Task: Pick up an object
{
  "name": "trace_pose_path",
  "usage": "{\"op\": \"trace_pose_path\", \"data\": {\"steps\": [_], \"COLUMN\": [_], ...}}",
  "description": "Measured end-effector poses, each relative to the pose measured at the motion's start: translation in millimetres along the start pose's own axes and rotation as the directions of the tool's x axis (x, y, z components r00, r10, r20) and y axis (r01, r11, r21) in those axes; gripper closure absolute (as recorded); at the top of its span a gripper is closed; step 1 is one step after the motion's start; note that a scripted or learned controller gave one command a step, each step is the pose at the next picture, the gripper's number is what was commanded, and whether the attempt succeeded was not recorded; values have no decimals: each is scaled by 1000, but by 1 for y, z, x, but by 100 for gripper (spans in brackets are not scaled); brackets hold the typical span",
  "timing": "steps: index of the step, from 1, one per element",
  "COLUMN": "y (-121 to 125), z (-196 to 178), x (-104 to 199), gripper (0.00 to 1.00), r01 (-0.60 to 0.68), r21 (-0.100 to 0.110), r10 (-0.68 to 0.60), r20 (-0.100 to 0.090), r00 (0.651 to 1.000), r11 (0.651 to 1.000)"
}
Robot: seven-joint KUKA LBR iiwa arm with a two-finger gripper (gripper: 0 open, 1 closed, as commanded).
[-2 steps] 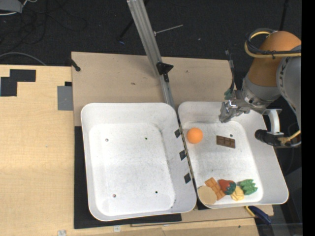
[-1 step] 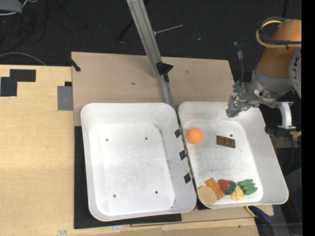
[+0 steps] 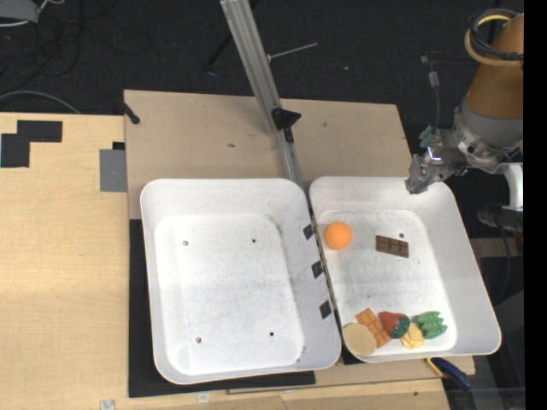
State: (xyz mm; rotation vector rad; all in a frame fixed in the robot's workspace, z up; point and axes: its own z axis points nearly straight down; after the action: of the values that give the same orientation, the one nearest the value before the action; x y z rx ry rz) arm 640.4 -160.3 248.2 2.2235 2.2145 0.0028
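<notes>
The gripper [image 3: 420, 178] hangs over the top right corner of the right bin [image 3: 461, 229]. I cannot tell how it is set. It holds nothing I can see.

In the right bin, an orange ball [image 3: 338, 235] lies near the left wall. A small brown chocolate bar [image 3: 392, 246] lies just to its right, apart from it. A heap of toy food [image 3: 398, 328] sits at the front edge. The left bin [image 3: 222, 280] stands beside it on the worktop [image 3: 60, 254].
</notes>
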Motion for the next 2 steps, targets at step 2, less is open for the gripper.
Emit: {"op": "trace_pose_path", "data": {"steps": [2], "y": [-26], "z": [18], "x": [107], "gripper": [100], "r01": [8], "r21": [8], "r10": [-8], "r20": [-5], "r00": [1000], "r11": [1000]}}
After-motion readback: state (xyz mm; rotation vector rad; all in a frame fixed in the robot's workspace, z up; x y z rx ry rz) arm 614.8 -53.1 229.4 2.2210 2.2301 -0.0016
